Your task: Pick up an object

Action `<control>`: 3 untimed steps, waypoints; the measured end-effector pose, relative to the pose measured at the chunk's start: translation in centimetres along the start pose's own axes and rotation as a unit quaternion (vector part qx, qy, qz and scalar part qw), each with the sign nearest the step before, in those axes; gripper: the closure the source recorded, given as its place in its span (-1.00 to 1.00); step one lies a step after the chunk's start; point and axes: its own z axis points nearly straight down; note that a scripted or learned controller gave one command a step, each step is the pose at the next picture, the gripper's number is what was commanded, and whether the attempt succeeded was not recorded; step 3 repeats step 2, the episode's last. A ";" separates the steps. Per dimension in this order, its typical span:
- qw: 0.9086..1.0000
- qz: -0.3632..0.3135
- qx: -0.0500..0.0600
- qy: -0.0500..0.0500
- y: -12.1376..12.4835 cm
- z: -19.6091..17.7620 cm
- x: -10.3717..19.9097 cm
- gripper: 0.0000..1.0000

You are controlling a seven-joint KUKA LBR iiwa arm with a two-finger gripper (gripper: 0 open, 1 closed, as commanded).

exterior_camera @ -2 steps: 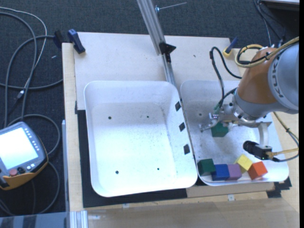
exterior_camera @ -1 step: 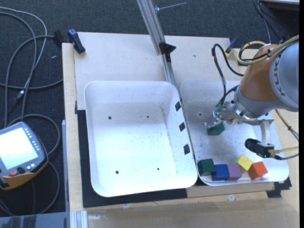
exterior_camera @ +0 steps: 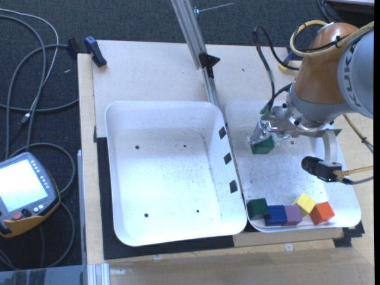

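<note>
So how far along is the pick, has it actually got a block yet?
Looks mostly done: the gripper has a dark green block at its fingertips, seemingly raised above the right bin floor, though height is hard to judge from above. In hand: that block. Still lying along the near rim: green block, blue, purple, yellow, orange. Left: confirming the grip holds.

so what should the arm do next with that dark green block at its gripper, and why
Probably lift straight up a little. The two-finger gripper appears to have the dark green block between its fingers, above the right white bin, apart from the row of blocks at the near rim. A small rise would show whether the grasp really holds.
</note>
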 end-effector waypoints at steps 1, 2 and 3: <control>1.000 -0.002 0.002 0.001 1.5 -3.0 7.9 1.00; 1.000 -0.001 0.009 0.001 -3.3 0.7 14.5 1.00; 1.000 -0.001 0.009 0.001 -3.3 0.7 14.5 1.00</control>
